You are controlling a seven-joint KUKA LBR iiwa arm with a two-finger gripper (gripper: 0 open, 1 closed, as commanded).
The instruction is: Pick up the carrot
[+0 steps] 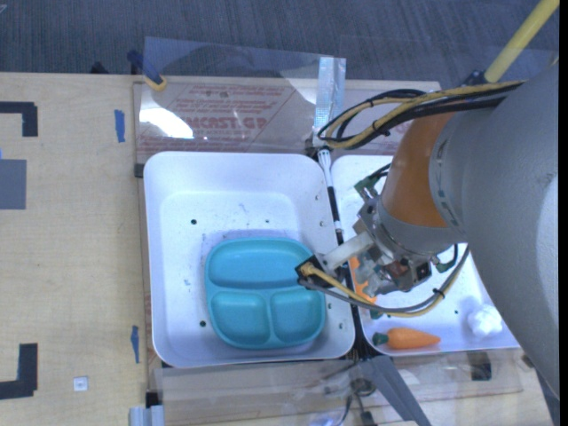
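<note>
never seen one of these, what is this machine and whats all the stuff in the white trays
This is one picture from a fixed camera above a bench, looking down at a slant. The big grey shape with the orange band is a robot arm reaching in from the right; its gripper hangs over the wall between two shallow white bins. The left bin holds a teal divided plate. The right bin holds a carrot near its front edge and a small white object. The carrot lies apart from the gripper, not held.
</note>
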